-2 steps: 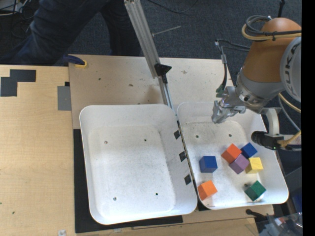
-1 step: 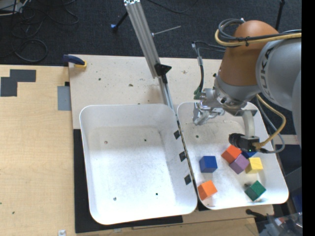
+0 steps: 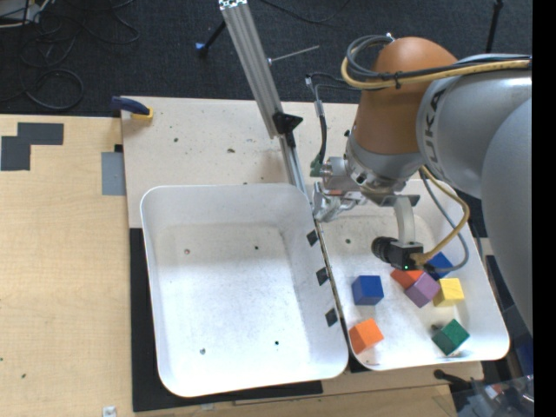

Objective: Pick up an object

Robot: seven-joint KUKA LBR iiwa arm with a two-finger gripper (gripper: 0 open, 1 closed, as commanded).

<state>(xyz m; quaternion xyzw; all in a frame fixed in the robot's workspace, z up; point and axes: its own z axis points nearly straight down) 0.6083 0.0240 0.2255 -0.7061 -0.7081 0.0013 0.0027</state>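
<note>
Two white bins are set side by side on a tabletop (image 3: 200,146), seen from above at a slant. Seven cubes are held in the right bin (image 3: 404,320): a blue cube (image 3: 367,289), an orange cube (image 3: 366,334), a green cube (image 3: 450,336), and a close cluster made up of a purple cube (image 3: 422,288), a yellow cube (image 3: 450,291), a red cube (image 3: 404,277) and a second blue cube (image 3: 440,263). The arm (image 3: 400,102) is stretched in from the right. Its jaws are held at the right bin's far left corner, beside the left bin (image 3: 226,276), apart from every cube. Whether they are open or closed cannot be told.

One fixed camera, high over bench (image 3: 61,233), slanting down, mid-range. Left bin (image 3: 217,320) centred; right bin (image 3: 404,328) at 4 o'clock; arm (image 3: 486,129) enters from 2 o'clock.
</note>
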